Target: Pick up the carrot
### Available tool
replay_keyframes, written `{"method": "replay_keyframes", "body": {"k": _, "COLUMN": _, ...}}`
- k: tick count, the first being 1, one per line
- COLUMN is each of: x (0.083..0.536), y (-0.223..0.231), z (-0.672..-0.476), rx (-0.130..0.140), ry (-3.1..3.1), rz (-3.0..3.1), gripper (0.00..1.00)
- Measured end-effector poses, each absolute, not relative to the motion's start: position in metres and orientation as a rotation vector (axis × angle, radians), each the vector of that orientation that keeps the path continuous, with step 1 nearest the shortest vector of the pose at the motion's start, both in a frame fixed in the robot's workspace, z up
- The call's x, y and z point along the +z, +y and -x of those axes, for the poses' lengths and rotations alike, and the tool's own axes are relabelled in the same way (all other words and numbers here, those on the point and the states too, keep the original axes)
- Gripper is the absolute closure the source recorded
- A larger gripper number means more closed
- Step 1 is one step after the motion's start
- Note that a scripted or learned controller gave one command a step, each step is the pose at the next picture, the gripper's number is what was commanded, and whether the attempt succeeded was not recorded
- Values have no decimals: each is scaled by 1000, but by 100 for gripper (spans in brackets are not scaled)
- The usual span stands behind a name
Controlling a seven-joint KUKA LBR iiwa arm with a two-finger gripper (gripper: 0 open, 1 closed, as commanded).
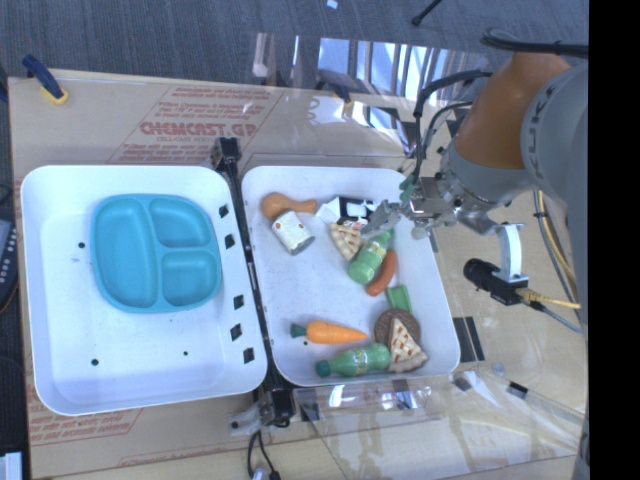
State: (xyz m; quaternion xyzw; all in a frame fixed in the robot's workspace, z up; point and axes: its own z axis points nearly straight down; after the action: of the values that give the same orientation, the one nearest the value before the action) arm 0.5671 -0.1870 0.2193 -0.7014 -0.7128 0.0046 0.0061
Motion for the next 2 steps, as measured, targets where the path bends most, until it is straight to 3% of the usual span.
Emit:
{"method": "replay_keyframes", "body": {"k": 1, "x": 94, "y": -154, "z": -514, "rx": 16, "ry": -2252, "rz": 2166, "gripper": 0}}
{"method": "replay_keyframes", "body": {"k": 2, "x": 88, "y": -123, "z": -485, "rx": 6, "ry": -2534, "rz": 1837, "gripper": 0}}
